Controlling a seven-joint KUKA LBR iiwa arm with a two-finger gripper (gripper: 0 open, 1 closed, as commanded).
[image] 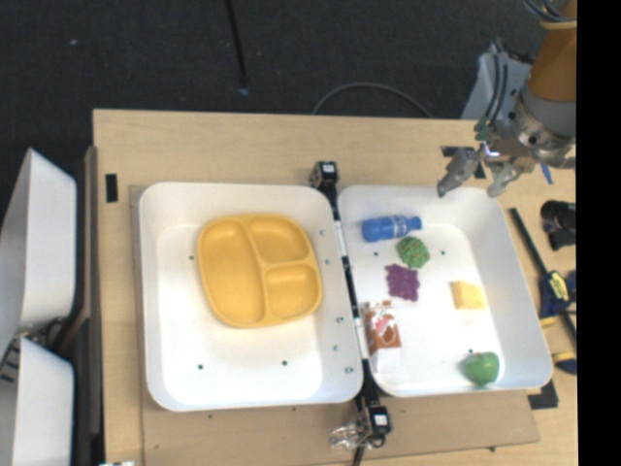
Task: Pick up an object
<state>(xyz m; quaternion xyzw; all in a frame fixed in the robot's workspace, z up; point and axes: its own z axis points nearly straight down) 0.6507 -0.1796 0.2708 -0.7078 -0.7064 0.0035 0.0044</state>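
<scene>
Dark carpet surrounds the tan bench (243, 144) (two white bins (155, 260)); tool (477, 175) spread wide, holding nothing.

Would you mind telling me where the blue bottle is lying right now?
The blue bottle lies on its side near the far edge of the right bin, just above the green leafy toy and close to the divider between the bins.

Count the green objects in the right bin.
2. A bumpy green broccoli-like toy lies near the bin's middle, below the blue bottle; a smooth round green apple-like toy sits in the near right corner. None looks hidden.
</scene>
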